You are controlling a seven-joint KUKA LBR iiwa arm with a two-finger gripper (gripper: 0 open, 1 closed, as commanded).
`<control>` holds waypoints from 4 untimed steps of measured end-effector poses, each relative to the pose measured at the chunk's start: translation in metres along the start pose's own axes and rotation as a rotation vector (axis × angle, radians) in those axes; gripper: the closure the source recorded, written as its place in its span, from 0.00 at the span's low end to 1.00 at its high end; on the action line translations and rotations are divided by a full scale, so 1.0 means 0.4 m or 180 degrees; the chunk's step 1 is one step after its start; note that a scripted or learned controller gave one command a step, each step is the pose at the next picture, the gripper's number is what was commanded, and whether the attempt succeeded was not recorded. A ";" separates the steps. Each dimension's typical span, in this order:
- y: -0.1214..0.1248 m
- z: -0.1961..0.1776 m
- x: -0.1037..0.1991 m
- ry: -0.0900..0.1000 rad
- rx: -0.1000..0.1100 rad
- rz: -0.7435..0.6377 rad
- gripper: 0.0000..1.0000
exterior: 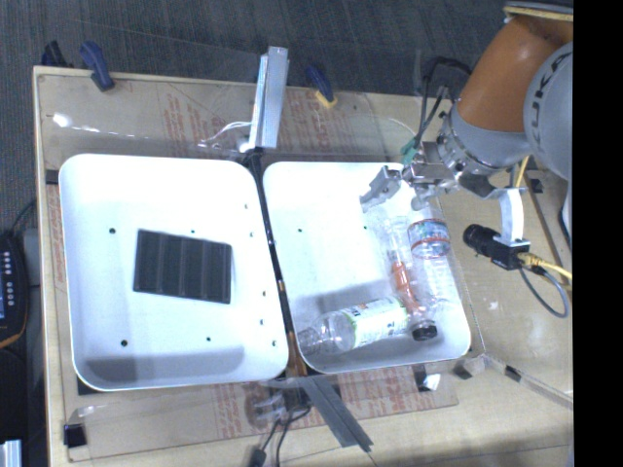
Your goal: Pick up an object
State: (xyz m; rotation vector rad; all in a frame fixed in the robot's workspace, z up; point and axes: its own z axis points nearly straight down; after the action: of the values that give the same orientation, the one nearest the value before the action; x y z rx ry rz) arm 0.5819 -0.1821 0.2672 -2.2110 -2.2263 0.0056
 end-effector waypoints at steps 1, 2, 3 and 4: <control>-0.100 0.135 -0.071 -0.0001 -0.0003 -0.0203 0.00; -0.047 0.147 -0.012 0.0000 -0.0009 0.0511 0.00; -0.061 0.087 -0.054 0.0003 -0.0010 0.0580 0.00; -0.081 0.147 0.011 0.0006 -0.0001 0.0935 0.00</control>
State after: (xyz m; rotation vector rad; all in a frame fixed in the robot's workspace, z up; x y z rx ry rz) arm 0.5493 -0.1780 0.2086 -2.5125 -1.8786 0.0041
